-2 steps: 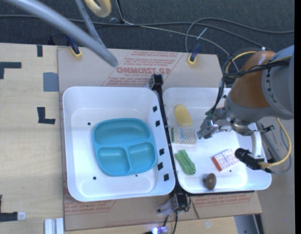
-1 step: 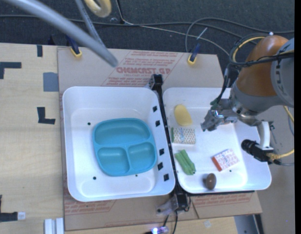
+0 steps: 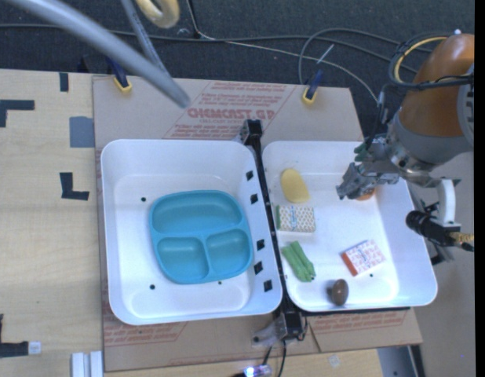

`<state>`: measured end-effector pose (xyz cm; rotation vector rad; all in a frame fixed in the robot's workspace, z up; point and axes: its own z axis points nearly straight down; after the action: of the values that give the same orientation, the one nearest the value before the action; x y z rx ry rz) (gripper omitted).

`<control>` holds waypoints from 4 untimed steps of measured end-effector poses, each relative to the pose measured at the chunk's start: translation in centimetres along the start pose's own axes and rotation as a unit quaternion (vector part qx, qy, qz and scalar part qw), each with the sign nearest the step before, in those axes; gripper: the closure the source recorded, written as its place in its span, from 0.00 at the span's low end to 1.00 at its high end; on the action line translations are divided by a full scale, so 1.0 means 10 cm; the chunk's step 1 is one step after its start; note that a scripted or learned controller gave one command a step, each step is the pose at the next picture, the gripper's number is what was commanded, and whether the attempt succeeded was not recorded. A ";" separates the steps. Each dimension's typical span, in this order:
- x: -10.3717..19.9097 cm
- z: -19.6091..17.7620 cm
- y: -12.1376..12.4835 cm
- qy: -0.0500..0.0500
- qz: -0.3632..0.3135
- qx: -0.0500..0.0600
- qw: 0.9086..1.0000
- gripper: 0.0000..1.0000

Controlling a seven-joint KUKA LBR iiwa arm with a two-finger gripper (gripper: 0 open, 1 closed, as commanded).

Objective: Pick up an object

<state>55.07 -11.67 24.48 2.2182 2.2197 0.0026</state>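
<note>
At the right bin's (image 3: 415, 289) upper right, the gripper (image 3: 359, 183) hangs low over an orange object (image 3: 366, 195), apparently to grasp it; its opening I cannot tell.

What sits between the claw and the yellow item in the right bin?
Nothing visible. The claw hovers over the right bin, and bare white floor separates it from the yellow item to its left. The sponge lies below that line.

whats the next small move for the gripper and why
Probably lower straight down: the gripper sits over an orange object near the right bin's far side, and nothing shows between its fingers.
</note>
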 end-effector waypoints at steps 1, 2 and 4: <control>0.00 -0.22 0.01 0.000 0.000 0.001 1.000 1.00; 0.43 -0.14 -0.06 0.001 -0.002 0.003 1.000 1.00; 1.47 -0.09 -0.07 0.001 -0.003 0.003 1.000 1.00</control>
<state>54.33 2.99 25.35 2.2157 2.2296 -0.0016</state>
